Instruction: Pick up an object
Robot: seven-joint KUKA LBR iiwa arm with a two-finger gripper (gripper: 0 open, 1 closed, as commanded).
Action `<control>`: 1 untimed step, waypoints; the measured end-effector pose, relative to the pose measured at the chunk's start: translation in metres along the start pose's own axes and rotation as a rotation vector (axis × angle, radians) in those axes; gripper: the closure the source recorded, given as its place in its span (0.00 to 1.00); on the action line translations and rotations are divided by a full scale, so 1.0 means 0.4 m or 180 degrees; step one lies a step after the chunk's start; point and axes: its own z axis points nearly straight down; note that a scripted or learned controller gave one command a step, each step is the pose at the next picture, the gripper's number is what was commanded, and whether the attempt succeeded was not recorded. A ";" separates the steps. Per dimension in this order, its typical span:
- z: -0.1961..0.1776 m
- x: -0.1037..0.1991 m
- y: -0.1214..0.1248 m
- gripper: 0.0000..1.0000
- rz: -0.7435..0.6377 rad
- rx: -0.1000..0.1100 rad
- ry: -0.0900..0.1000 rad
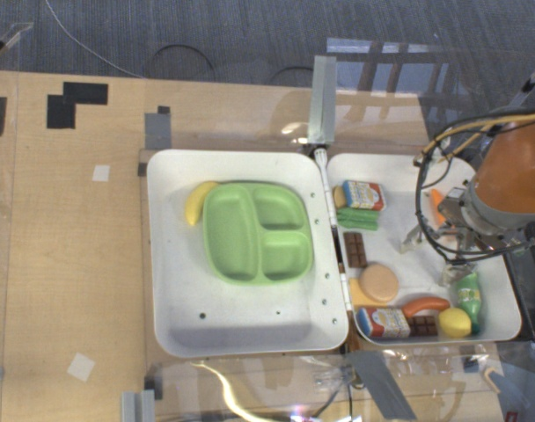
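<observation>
Broadly, the wooden bench (65, 262) carries two shallow white bins side by side. The left bin (241, 332) holds a green divided plate (255, 233), lying flat a little above the bin's middle, with a yellow banana (195, 202) tucked against the plate's upper left edge and partly hidden by it.

The grey arm, with its orange band (514, 170), reaches in from the right and hangs over the right side of the right bin (399, 236), black and yellow cables looping round its wrist. The gripper (445, 236) sits below that band above the bin floor; whether it is wide, narrow or holding anything cannot be told, since the wrist and cables cover it.

The objects to pick lie in the right bin. Near its top left is a small carton (362, 195) with a blue and red label, and just below it a dark green bar (356, 219). Below that, against the left wall, lies a brown chocolate bar (356, 251). A round tan cookie (379, 282) sits near the bin's middle. Along the bottom edge are a second labelled carton (387, 323), a red-orange sausage (426, 306), a small brown block (423, 326) and a yellow lemon (455, 323). A green bottle (468, 292) lies just above the lemon, beside the arm.
</observation>
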 end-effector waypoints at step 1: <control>0.000 0.053 -0.006 0.00 -0.0028 -0.0004 -0.0005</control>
